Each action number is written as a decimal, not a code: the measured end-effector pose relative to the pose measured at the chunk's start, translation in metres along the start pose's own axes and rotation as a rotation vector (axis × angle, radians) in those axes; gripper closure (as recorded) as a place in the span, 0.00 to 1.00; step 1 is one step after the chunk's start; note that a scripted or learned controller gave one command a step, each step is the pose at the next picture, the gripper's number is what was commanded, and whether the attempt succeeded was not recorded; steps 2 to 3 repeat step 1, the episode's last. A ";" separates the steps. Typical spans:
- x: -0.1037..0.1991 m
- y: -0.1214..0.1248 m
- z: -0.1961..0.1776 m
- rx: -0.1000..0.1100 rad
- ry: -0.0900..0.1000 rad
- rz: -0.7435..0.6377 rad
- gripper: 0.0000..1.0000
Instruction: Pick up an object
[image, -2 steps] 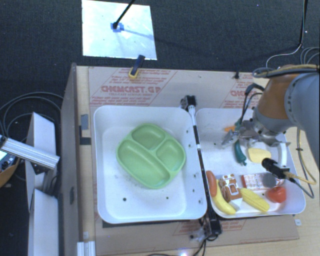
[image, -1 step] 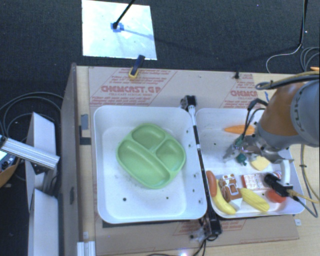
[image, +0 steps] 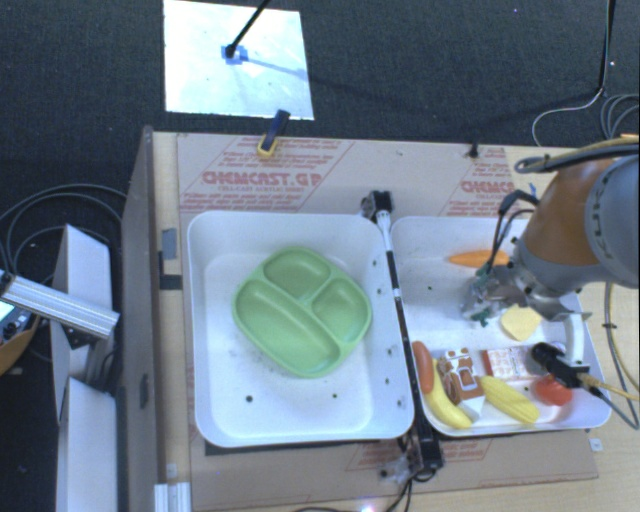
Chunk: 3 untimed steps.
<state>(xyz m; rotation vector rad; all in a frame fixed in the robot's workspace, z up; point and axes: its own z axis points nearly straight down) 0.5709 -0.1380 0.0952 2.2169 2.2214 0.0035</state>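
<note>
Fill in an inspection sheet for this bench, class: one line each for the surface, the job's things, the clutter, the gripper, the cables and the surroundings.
Surface: two white bins, left bin and right bin, on a cardboard sheet.
Job's things: toy food in the right bin, including a carrot, banana, corn cob, tomato and sausage.
Clutter: green divided plate in the left bin.
Gripper: gripper low over the right bin; finger state unclear.
Cables: loops on the floor, top right.
Surroundings: dark carpet, white sheet.
</note>
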 end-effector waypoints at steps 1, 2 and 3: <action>0.068 0.076 -0.096 -0.013 0.001 -0.011 1.00; 0.068 0.076 -0.096 -0.013 0.001 -0.011 1.00; 0.068 0.076 -0.096 -0.013 0.001 -0.011 1.00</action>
